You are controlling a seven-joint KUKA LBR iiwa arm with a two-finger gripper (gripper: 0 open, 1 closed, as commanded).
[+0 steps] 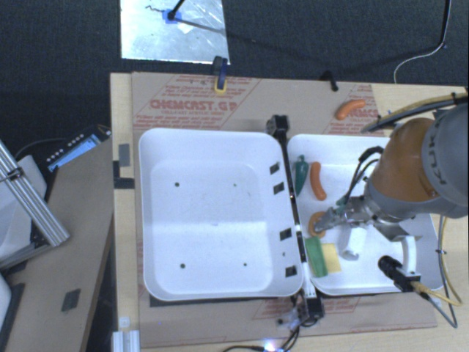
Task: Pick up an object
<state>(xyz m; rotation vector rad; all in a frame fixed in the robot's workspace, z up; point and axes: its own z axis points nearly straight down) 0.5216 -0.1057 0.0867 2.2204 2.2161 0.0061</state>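
Camera view. Landmark: right bin [344, 141], a shallow white moulded plastic tray with rounded corners and a smooth matt floor.

- Left bin [212, 211]: same white plastic, touching the right bin's left wall; small dark dots on its floor, black clips along the shared edge.
- Green pepper [301, 171]: glossy, tapered, in the right bin's upper left part, near the left wall.
- Orange sausage [317, 180]: smooth, rod-shaped, rounded ends, just right of the green pepper inside the right bin.
- Green block [316, 257] and yellow block [331, 258]: flat, spongy-looking rectangles, side by side at the right bin's lower left corner.
- White cylinder [352, 242]: smooth, short, in the right bin's lower middle, just below the gripper.
- Brown ring-shaped piece [317, 223]: partly hidden, at the right bin's left wall, beside the gripper.
- Gripper [338, 216]: grey metal, low over the right bin's middle; jaw state cannot be told, and nothing shows between them.
- Arm [418, 167]: grey casing with orange-brown band, over the right bin's right half.
- Second orange sausage [350, 109]: on the board beyond the right bin's far rim.
- Board [190, 103]: tan cardboard-like sheet under the bins, red print reading "CHEMCAST".
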